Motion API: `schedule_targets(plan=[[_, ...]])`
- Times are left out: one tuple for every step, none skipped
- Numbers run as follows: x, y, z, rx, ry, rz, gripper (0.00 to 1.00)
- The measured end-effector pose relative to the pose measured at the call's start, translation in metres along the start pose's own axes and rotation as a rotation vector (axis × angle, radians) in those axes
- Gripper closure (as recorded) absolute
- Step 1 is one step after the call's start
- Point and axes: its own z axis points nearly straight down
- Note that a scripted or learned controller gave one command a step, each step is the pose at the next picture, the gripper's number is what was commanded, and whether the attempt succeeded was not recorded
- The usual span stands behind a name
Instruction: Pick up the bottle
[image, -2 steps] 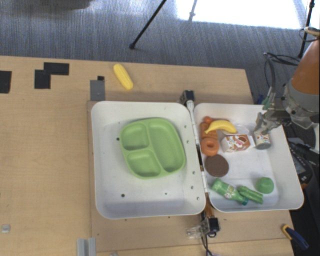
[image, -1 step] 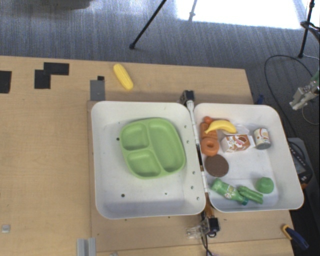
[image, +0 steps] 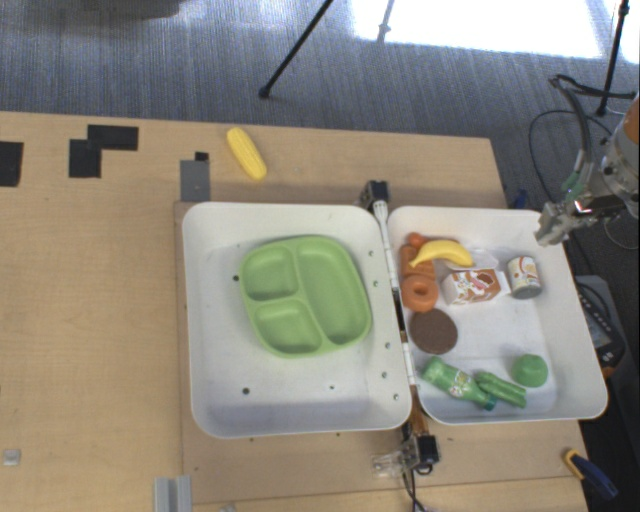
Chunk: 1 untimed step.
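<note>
The green plastic bottle (image: 456, 381) lies on its side at the six o'clock edge of the right white bin (image: 570, 318), touching a green pepper-like toy (image: 503, 389); a descending grasp could catch both or roll the bottle. The tool (image: 552, 224) hovers at the bin's two o'clock corner; whether it is open or closed, I cannot tell.

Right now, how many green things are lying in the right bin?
2: the green bottle lies near the front edge of the right bin, and a small round green thing sits to its right, near the front right corner. None appears hidden.
</note>
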Motion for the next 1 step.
schedule_targets(plan=[[0.1225, -0.0585, 0.0638, 0.002, 0.000, 0.041, 1.00]])
